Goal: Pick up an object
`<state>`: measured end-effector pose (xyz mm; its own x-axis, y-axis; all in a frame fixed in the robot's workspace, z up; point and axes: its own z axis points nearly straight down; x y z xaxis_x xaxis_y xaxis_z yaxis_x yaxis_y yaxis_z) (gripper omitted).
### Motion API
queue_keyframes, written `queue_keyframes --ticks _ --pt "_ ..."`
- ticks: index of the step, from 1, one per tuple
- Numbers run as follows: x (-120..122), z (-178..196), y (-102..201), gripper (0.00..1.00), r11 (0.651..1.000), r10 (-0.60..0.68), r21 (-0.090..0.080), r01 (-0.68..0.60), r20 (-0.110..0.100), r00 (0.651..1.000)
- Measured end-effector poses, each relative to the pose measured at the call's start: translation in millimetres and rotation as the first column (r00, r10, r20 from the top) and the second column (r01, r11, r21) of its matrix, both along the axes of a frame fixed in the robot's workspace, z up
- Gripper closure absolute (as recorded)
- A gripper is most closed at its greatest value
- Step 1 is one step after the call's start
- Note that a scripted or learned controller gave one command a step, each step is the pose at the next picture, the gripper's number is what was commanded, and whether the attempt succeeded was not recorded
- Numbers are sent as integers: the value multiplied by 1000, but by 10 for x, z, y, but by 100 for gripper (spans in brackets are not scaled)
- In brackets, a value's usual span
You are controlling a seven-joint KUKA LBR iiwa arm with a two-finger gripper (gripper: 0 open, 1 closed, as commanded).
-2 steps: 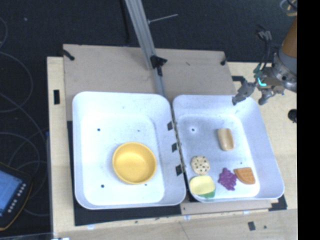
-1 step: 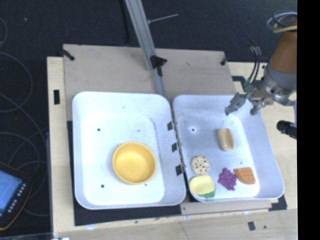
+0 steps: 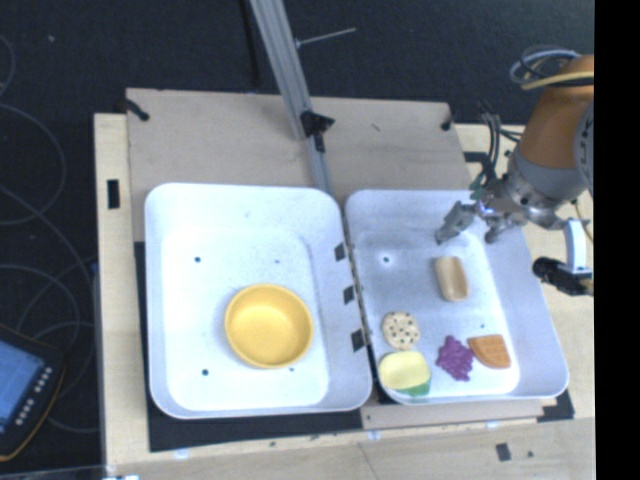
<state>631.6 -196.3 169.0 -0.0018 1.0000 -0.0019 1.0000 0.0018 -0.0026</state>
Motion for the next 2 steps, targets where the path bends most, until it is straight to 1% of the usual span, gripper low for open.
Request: queue_keyframes --ticks 1,2 --pt "74 -471 -46 0 1000 1 0 -1 -1 1000" --pt "91 -321 -56 100 1000 2 -3 -2 7 1000"
